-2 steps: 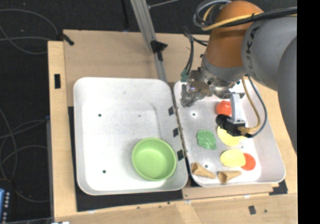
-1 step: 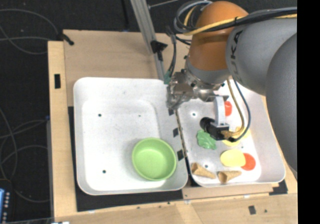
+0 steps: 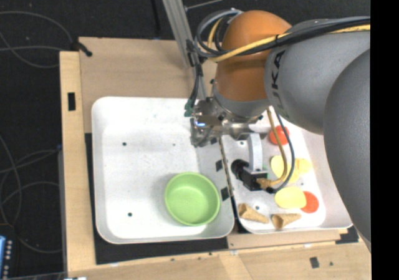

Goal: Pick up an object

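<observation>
My gripper (image 3: 202,130) hangs below the orange-banded wrist, over the divide between the two bins, at the right edge of the left bin (image 3: 124,123). A green bowl (image 3: 192,198) sits upright in the left bin's near right corner, below the gripper and apart from it. The right bin (image 3: 330,210) holds several small items: a red piece (image 3: 278,136), a yellow piece (image 3: 290,197), an orange piece (image 3: 310,202) and two tan cones (image 3: 251,213) (image 3: 284,219). The arm hides much of the right bin.
The big grey arm covers the right side of the view. A slanted metal pole (image 3: 173,4) rises behind the bins. The wooden bench (image 3: 124,67) rims both bins, with loose cables on the dark floor at left.
</observation>
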